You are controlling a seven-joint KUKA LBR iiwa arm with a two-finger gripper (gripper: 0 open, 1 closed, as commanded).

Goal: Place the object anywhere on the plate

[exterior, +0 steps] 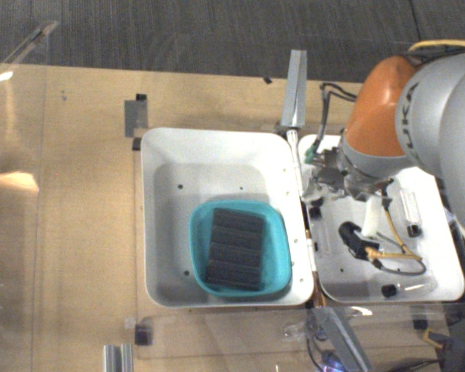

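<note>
Inside the left bin (159,208), a dark ribbed object (235,248) on the teal plate (277,239); gripper (325,178) perhaps beside the bins' shared rim, its grip unreadable.

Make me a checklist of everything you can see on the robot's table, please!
Surface: pale wooden bench bearing two white bins side by side.
Job's things: teal plate in the left bin, with a dark ridged block lying on it.
Clutter: small dark bits and a pale tube in the right bin.
Grippers: the gripper is over the right bin's left edge, under the grey arm with its orange band; what it holds, if anything, cannot be told.
Cables: black and yellow cables looping over the right bin.
Surroundings: dark carpet beyond the bench; a grey metal bracket behind the bins.
</note>
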